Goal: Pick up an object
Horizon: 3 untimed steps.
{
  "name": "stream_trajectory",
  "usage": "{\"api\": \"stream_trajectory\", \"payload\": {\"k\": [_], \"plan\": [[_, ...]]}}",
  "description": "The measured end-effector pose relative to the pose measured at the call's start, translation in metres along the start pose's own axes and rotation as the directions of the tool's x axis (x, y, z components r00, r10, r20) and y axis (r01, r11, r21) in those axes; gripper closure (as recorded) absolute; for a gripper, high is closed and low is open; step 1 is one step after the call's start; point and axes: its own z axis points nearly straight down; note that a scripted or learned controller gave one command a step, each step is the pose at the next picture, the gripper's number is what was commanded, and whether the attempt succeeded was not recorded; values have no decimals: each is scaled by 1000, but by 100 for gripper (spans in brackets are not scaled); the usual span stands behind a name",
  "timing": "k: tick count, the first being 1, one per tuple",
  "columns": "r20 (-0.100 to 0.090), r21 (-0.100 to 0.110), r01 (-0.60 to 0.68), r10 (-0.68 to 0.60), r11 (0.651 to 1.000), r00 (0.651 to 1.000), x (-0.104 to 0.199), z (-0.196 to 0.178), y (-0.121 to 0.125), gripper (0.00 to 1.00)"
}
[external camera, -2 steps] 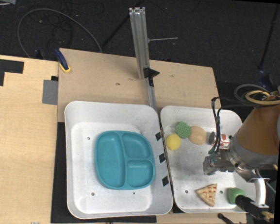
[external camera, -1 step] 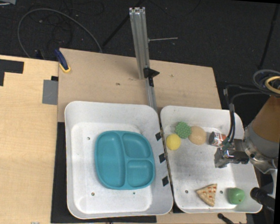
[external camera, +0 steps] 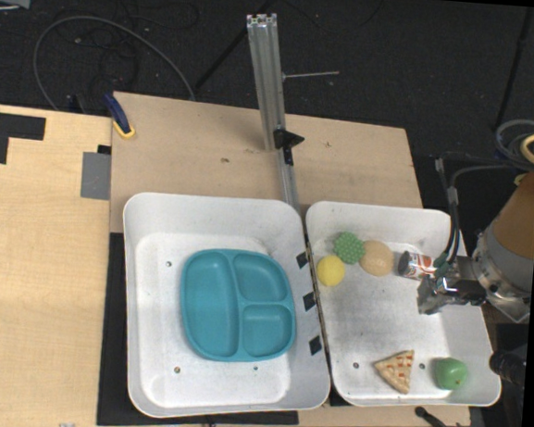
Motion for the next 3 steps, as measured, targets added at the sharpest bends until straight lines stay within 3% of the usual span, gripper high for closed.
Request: {"api": "stream_trajectory", "payload": {"k": [1, 3], "plan": [[-3, 5, 4, -4, 1000, 1000, 53, 13, 17, 100], [-2, 2, 5, -5, 1000, 1000, 160, 5, 48, 100]]}}
